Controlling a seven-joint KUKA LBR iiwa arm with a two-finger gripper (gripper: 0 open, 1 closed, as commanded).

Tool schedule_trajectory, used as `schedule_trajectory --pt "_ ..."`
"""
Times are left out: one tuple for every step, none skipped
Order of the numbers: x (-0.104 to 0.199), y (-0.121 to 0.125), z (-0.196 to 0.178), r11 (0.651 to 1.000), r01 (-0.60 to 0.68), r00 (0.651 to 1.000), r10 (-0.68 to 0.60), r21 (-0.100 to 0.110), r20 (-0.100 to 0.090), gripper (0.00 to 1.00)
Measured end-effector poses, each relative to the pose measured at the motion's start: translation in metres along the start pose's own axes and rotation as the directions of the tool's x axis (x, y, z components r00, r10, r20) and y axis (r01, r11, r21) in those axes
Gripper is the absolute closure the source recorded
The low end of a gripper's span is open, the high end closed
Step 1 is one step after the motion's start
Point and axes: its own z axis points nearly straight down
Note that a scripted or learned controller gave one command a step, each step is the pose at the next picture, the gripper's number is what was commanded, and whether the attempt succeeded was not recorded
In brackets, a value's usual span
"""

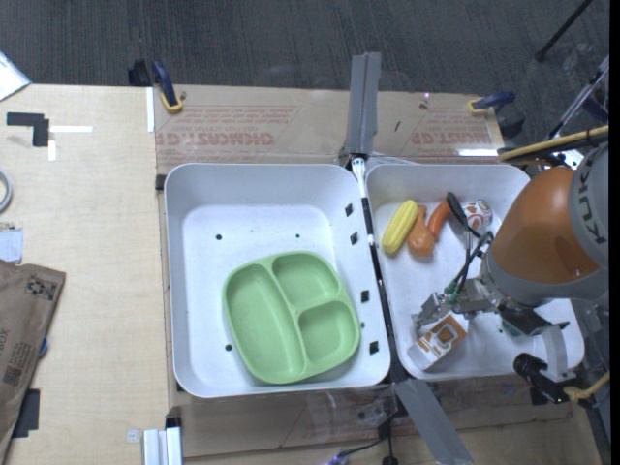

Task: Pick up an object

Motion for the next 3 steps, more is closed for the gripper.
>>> schedule_trajectory --pt "-0.011 -0.002 0.0 0.979 -0.203 0.979 0.203 0.0 0.0 0.0" --pt "-0.011 0.088 -0.001 0.912 -0.411 0.912 0.411 0.0 0.002 0.0" --pt "-0.048 0.173 -0.001 0.953 -0.302 0.953 0.302 -0.001 0.002 0.0"
